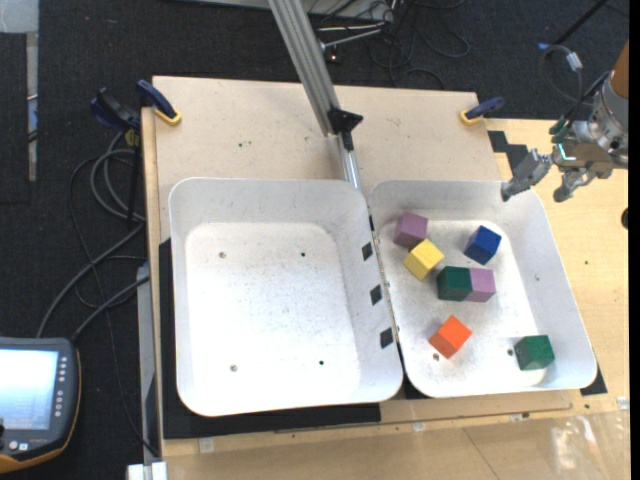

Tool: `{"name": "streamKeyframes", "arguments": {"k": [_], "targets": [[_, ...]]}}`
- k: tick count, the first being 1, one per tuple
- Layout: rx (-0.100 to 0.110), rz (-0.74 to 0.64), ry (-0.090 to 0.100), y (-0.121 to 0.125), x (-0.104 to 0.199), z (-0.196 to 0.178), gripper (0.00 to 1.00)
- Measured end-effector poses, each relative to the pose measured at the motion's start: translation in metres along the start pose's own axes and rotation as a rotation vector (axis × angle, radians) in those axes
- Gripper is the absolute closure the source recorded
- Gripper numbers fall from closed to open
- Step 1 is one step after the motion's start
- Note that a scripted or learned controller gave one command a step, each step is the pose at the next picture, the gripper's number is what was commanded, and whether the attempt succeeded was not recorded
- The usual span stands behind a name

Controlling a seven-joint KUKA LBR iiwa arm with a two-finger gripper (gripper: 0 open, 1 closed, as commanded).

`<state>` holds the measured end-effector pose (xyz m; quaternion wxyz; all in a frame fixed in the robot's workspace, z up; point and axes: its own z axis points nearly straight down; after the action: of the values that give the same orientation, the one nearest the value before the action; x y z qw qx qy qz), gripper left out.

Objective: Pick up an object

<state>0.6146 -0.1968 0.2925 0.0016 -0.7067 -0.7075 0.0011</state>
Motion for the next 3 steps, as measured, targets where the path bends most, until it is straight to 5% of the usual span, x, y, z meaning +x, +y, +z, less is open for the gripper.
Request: {"name": "streamKeyframes", "arguments": {"k": [1, 3], "targets": [[-0.004, -0.002, -0.002, 0.001, 0.000, -0.002, 0.00], [0.000, 0.001, -0.001, 0.006, 0.010, 0.094, 0.00]]}}
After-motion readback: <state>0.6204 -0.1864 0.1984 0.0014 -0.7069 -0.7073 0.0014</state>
